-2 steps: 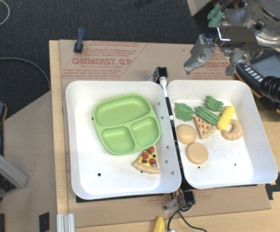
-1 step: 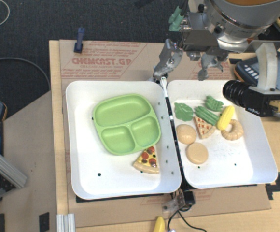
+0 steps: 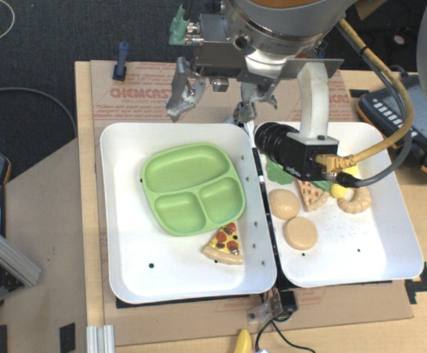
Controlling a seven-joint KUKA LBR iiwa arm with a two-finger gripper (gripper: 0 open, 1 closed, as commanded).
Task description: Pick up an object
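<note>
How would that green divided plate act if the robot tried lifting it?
The green divided plate looks like moulded plastic, so probably stiff and light. It lies flat in the left bin, so it shouldn't roll. Its low, smooth rim may prove slippery and hard to pinch.

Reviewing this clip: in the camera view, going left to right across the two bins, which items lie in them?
Green divided plate → pizza slice toy beside it → two round tan cookies → second pizza slice → tan ring-shaped pastry.

Red "CHEMCAS…" lettering, partly hidden, on the cardboard sheet (image 3: pixel 141 88).
</note>
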